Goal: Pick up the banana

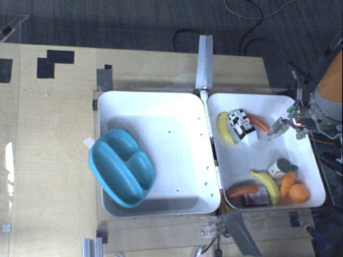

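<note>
While my gripper (288, 126) hangs with fingers spread and holding nothing near the right bin's (316, 167) far right rim, bare white floor lies below it. One banana (225, 128) lies by the divider, another banana (268, 183) among clutter at the near edge; the bins sit on a wooden bench (48, 143) with dark carpet (134, 9) beyond.

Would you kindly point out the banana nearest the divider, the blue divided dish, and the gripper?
banana (225, 128): camera view, middle of its curved yellow body.
blue divided dish (121, 166): camera view, the ridge between its compartments.
gripper (288, 125): camera view, midway between its fingertips.
</note>
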{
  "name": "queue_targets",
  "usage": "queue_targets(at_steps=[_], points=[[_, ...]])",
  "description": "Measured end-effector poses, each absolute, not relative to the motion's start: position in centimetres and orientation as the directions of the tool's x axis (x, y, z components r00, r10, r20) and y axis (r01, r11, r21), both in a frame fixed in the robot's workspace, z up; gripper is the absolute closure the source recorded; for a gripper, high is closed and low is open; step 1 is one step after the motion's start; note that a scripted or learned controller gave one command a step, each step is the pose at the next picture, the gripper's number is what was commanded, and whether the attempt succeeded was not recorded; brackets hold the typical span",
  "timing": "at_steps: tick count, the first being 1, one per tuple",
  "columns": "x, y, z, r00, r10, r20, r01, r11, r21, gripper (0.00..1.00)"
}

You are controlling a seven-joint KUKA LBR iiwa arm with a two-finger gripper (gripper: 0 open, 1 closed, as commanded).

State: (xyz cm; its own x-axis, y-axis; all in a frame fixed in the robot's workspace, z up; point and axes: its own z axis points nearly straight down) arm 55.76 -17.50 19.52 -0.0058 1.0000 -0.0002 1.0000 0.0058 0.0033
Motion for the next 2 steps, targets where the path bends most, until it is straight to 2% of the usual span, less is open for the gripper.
queue_targets(at_steps=[1,2], points=[[48.9,-14.5,12.0,-0.157,0.988,-0.002,0.988,0.157,0.006,0.0],[49.1,-9.1,8.9,-0.012,1.0,-0.002,1.0,0.012,0.013,0.0]])
